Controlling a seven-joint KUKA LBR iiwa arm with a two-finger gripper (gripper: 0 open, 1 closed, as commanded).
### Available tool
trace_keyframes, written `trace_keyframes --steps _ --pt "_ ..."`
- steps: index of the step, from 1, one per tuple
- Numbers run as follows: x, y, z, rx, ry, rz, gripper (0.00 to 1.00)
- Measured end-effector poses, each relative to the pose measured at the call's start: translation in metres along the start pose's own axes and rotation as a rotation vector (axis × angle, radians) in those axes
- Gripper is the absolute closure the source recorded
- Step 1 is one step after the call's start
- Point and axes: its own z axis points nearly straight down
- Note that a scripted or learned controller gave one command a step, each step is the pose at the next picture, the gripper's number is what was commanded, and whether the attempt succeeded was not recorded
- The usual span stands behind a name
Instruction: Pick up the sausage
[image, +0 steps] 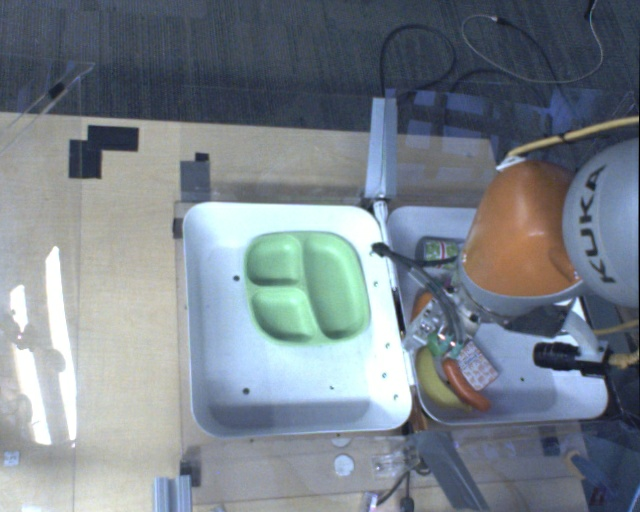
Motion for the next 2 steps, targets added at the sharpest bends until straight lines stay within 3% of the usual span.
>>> trace_keyframes --steps 2 --pt "-0.003 0.005 -0.023 -0.012 -0.011 -0.002 1.0"
